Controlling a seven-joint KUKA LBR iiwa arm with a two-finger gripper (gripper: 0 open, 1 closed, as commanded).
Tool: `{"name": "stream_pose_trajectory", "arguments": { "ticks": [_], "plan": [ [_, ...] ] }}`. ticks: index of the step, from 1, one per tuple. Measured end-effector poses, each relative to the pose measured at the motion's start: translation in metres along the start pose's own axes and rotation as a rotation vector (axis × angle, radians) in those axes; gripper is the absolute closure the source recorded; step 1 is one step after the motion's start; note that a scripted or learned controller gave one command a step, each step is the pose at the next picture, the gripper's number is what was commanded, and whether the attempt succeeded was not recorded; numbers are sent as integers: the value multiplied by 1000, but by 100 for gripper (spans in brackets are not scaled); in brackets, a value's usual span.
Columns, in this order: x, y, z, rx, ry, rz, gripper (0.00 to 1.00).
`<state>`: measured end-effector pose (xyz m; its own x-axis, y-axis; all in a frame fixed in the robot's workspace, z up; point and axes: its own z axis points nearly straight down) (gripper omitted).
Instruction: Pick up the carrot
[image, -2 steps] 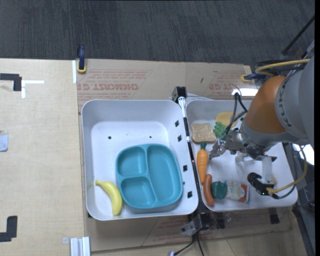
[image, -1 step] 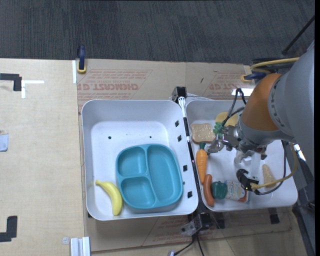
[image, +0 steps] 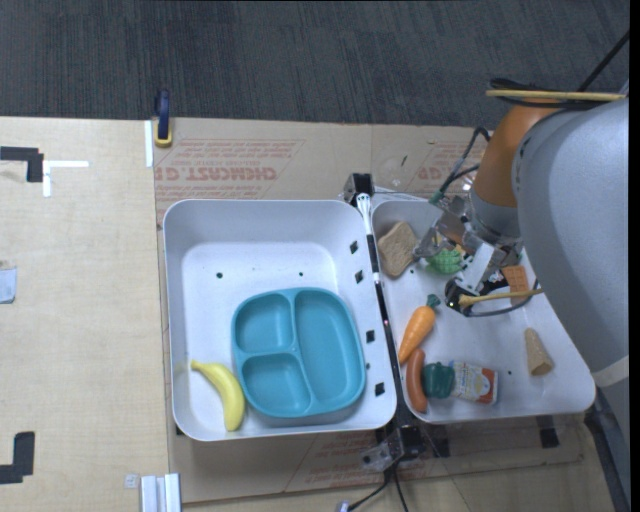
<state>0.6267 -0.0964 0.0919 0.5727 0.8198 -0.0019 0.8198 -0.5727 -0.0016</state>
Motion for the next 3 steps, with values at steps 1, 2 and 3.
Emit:
{"name": "stream_pose_trajectory", "arguments": {
  "ticks": [1, 2, 3],
  "plan": [
    [-32, -53, 1, 4, 0, -74, 0],
    [-60, -89, 1, 4, 0, 38, 0],
    [-74, -113, 0, -2, 3, 130, 0]
  ]
}}
